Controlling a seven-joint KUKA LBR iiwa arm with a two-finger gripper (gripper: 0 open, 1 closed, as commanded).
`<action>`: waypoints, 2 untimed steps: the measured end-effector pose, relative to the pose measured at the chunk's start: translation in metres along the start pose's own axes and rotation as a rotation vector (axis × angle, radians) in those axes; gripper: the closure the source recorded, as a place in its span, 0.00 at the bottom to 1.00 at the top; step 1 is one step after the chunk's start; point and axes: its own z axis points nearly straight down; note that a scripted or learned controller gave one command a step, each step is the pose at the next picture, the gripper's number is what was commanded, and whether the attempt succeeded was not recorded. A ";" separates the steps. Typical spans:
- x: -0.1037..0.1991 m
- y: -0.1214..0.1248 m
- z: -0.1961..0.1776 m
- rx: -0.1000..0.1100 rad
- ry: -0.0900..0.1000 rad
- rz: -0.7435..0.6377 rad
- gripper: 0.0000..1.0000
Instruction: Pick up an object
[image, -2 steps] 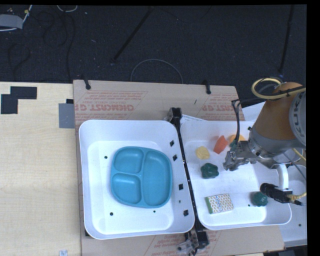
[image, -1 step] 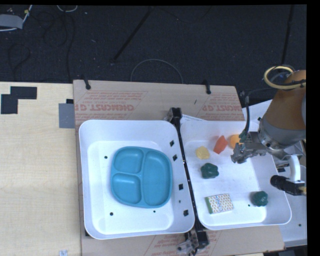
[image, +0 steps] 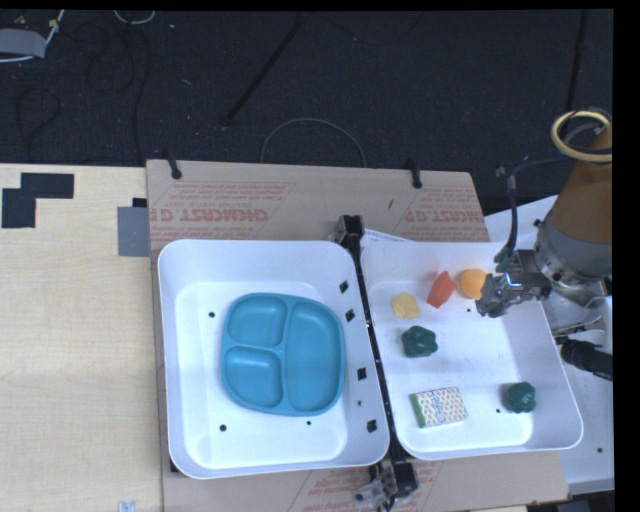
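The right bin (image: 540, 425) holds several small items. A yellow lump (image: 404, 305) and a red-orange wedge (image: 441, 289) lie near its far side. An orange ball (image: 470, 282) sits beside them. My gripper (image: 497, 293) hangs low at the bin's far right, just right of the orange ball and close against it. A dark green pepper-shaped toy (image: 419, 342) rests mid-bin. A patterned flat packet (image: 438, 407) lies near the front, and a teal-green lump (image: 519, 397) sits at the front right.
The left bin (image: 190, 440) holds a blue divided plate (image: 281, 352). A black clamp rail (image: 366, 350) runs between the two bins. The arm's grey wrist with its orange band (image: 585, 200) stands over the right bin's far right corner. Cardboard (image: 300, 205) lies under both bins.
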 end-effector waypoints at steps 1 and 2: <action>-0.001 0.001 -0.044 -0.001 0.000 -0.002 1.00; 0.042 0.008 -0.042 0.004 0.002 -0.005 1.00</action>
